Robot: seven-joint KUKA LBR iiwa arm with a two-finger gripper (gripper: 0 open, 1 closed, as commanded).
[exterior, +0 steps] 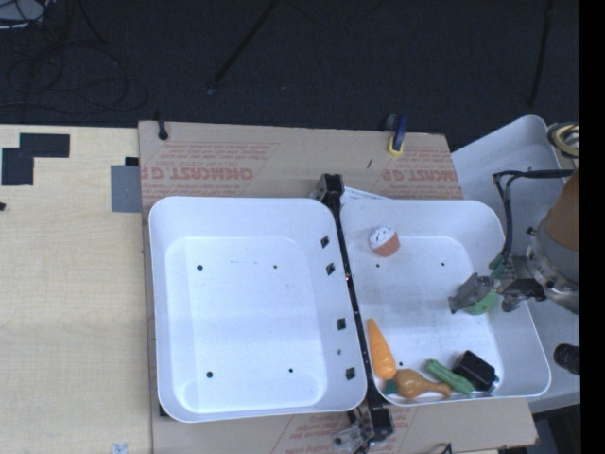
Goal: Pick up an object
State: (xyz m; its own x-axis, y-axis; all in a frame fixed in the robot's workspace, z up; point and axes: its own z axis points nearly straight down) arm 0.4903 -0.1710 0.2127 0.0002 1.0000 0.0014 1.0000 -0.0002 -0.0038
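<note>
My gripper (480, 298) hangs over the right side of the right bin (425, 218), reaching in from the right. A small green object (486, 302) sits between its grey fingers, and the gripper is shut on it. Along the bin's front edge lie an orange carrot (380, 348), a tan-orange piece (417, 383), a green piece (449, 376) and a black block (475, 369). A small white and orange round item (383, 240) rests near the bin's back left.
The left bin (189, 218) lies beside the right one, with a black divider rail (345, 282) between them. Both stand on a cardboard sheet (284, 159). A blue and yellow clamp (397, 133) grips the sheet's back edge.
</note>
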